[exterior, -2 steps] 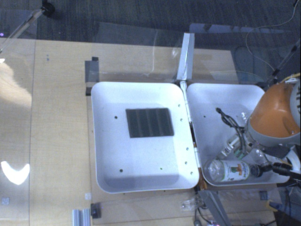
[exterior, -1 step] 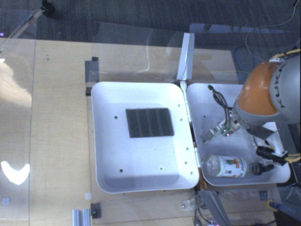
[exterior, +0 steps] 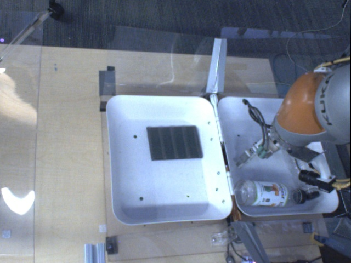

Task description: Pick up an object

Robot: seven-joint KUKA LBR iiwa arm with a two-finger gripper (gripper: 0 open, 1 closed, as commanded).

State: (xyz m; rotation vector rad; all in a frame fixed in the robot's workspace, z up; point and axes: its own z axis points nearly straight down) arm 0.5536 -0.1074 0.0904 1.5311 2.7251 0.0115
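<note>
A clear plastic bottle (exterior: 263,193) with a white label lies on its side along the near wall of the right bin (exterior: 233,119). Its dark cap end points right. My gripper (exterior: 251,153) hangs low over the middle of the right bin, tilted toward the lower left, a little above and to the left of the bottle. I see nothing held in it. The grey arm with its orange band (exterior: 300,109) covers the bin's right part. A dark grey ribbed rectangular pad (exterior: 174,142) lies flat in the middle of the left bin (exterior: 118,163).
A raised divider (exterior: 220,141) separates the two bins. A metal bracket (exterior: 216,70) stands behind their joint. Black cables (exterior: 255,116) run from the wrist over the right bin. Wooden bench surface (exterior: 55,147) stretches to the left.
</note>
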